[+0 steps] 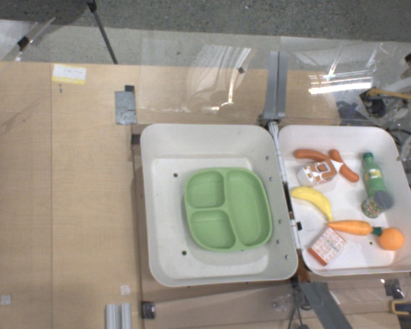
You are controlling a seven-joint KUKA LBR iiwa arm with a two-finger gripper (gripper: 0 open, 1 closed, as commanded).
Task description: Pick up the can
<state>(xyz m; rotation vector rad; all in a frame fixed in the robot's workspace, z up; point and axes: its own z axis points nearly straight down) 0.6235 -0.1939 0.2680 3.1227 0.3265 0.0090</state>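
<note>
The can (376, 203) is small, with a dark grey top and a greenish side. It stands near the right wall of the right bin (397, 269). A green bottle (372, 170) with a white label lies just behind the can, touching or nearly touching it. In front of the can lie a carrot (351, 228) and an orange (392, 239).
The right bin also holds a banana (314, 200), sausages (311, 155), a white and brown toy (318, 175) and a red and white box (327, 245). In the left bin (157, 184) sits a green divided plate (227, 208). Cables and clutter (390, 101) lie behind the right bin.
</note>
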